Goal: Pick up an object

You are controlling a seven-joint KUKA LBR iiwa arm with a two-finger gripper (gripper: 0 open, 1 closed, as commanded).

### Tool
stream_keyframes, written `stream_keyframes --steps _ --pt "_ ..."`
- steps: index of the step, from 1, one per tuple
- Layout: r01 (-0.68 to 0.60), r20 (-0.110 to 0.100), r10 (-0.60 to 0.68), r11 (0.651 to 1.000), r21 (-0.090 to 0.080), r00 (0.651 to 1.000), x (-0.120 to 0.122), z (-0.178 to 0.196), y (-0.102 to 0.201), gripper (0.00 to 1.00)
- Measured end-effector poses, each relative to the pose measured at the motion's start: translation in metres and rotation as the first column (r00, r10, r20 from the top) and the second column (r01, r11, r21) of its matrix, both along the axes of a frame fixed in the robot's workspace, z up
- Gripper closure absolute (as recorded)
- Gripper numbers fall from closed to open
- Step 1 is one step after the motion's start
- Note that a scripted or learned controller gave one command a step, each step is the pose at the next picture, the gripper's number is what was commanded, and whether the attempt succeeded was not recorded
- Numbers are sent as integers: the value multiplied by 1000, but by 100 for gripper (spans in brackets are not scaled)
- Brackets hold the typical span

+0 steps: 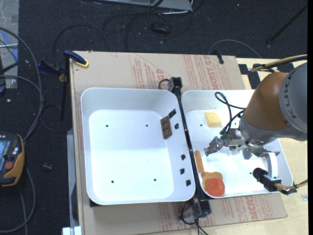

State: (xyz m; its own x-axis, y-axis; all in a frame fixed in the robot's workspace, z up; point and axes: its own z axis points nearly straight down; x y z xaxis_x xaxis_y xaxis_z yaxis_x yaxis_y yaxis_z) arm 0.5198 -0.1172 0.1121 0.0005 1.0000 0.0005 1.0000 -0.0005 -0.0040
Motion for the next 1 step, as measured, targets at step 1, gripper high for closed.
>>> stream_keyframes --steps 1 --pt "-1 2 1 1000 0 1000 -1 -21 0 0"
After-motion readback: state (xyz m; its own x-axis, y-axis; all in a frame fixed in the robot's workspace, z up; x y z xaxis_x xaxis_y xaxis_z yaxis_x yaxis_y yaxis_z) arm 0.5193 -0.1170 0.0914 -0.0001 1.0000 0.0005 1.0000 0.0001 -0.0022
